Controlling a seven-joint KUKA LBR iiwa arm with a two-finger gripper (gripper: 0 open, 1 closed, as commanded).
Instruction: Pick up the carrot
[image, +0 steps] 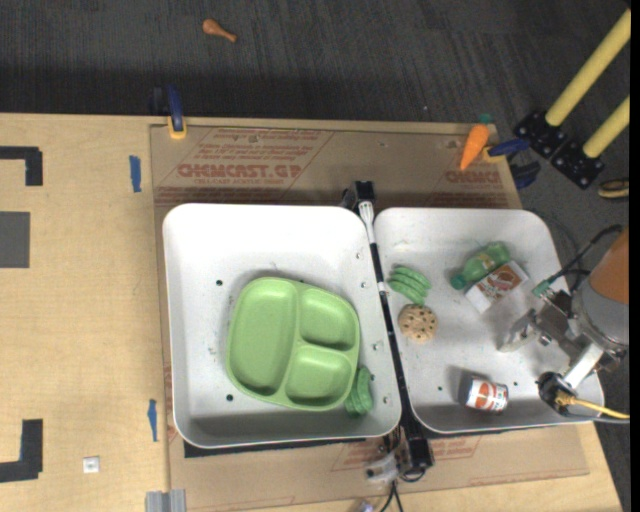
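The gripper hangs over the right-hand white bin, near that bin's right wall, its metal parts pale against the floor of the bin; whether its fingers stand wide or narrow cannot be told, and nothing can be seen between them. The carrot lies well apart from the gripper, up the view and a little to its left, outside both bins on the brown cardboard sheet, beside a blue clamp. Just up-left of the gripper, inside the same bin, rests a green packet with a white and red label; farther left lie a green ridged piece and, below that, a speckled cookie; below and slightly left of the gripper lies a small red and white can on its side. Well to the gripper's left, in the left-hand white bin, sits a green divided plate, with a small green leafy item touching its lower right corner. A second small orange object lies on the dark floor far up and left of the gripper.
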